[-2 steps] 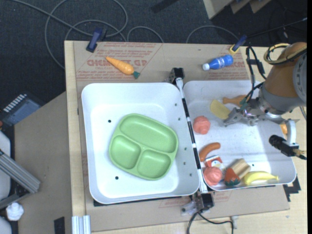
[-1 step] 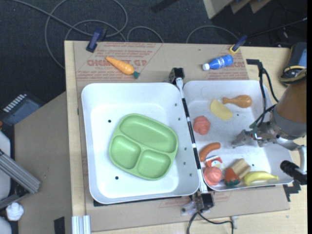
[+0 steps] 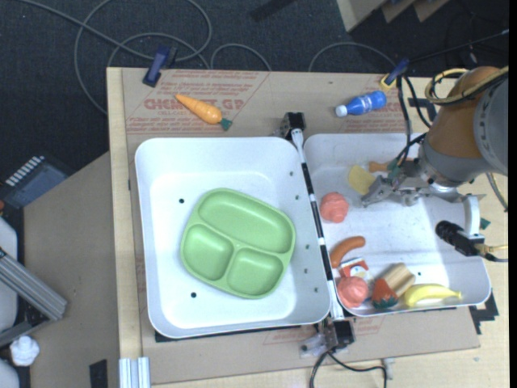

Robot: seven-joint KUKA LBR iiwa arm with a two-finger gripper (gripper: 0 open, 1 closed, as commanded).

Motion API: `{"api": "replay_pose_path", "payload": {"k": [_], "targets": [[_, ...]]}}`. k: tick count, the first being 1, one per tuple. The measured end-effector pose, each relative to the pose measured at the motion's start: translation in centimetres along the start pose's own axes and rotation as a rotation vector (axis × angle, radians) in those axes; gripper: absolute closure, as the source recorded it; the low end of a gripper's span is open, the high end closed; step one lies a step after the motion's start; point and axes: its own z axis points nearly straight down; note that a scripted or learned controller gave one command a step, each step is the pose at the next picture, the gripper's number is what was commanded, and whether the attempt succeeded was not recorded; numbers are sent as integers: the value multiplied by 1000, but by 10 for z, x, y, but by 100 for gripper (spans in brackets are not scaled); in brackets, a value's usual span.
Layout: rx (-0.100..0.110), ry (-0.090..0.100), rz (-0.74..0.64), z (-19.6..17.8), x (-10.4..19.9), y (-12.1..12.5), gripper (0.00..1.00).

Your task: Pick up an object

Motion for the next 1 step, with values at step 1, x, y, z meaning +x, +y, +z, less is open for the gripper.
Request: {"api": "replay_pose_path", "payload": {"k": [1], "targets": [[1,0,0,0,41,61,0]]}}
